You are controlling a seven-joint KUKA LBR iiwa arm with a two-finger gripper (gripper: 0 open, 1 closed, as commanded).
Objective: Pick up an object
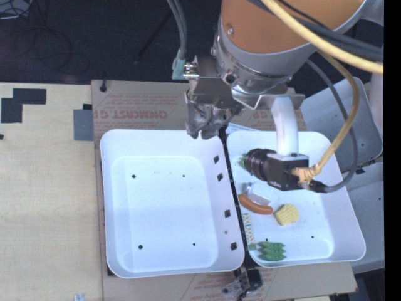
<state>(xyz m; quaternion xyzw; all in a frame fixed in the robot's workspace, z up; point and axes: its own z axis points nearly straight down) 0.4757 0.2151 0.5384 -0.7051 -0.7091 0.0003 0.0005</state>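
From above, the dark metal gripper [207,127] hangs at the bins' far rim, at 12 o'clock; whether its jaws are open I cannot tell. In the glossy right bin [341,231], at 5 o'clock, lie a smooth orange sausage [255,204], a ridged yellow corn piece [286,214] and bumpy green pea pods [271,250].

Red printed lettering runs along the brown cardboard sheet [144,108] beneath the two white bins, seen upside down and too blurred to read with certainty. A further red print on the sheet's near edge is likewise illegible.
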